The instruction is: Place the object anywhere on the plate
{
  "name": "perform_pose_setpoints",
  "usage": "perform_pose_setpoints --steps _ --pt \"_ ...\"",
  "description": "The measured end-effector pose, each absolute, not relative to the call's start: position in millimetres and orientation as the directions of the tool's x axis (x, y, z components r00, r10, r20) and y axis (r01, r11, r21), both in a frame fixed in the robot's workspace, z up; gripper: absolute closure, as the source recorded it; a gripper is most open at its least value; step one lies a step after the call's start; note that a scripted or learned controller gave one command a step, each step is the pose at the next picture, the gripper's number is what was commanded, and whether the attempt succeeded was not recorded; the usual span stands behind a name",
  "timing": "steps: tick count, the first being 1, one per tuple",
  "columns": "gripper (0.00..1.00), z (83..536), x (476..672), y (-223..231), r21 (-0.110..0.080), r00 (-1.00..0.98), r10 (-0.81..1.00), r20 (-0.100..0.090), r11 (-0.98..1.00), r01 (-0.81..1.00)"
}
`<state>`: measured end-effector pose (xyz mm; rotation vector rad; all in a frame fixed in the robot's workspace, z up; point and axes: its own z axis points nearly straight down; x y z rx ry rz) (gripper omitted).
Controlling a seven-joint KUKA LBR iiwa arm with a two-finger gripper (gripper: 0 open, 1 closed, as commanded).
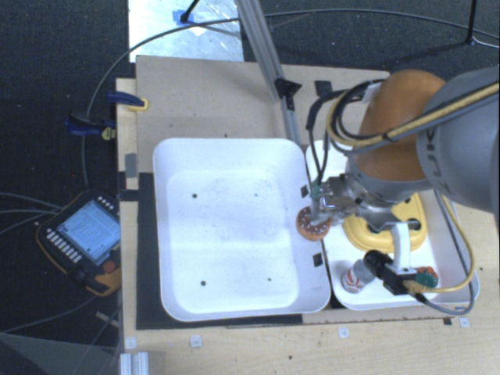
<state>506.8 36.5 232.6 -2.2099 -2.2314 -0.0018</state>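
A small brown ring-shaped object [311, 223], like a toy donut, hangs over the divider between the two bins. My gripper [316, 213] reaches in from the right and is shut on it, the metal fingers [318, 199] pinching its upper edge. The yellow plate [409, 223] lies in the right bin, just right of the gripper. The wrist and the orange band of the arm [398, 123] hide most of it.
The left white bin [168, 233] lies left of the gripper. In the right bin [344, 299], near its front edge, stand a small white and red item [355, 277] and a green and orange item [425, 276]. A handheld pendant [84, 237] lies off the bench at left.
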Motion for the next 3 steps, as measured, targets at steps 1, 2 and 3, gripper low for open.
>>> perform_pose_setpoints --steps 1,2,3 --pt "1.00 233 513.7 94 0.002 -0.011 1.000 0.002 0.011 1.000" --pt "1.00 223 497.9 149 -0.001 -0.011 1.000 0.002 0.011 1.000" --pt "0.00 224 498.9 146 0.000 -0.004 1.000 0.001 0.004 1.000"
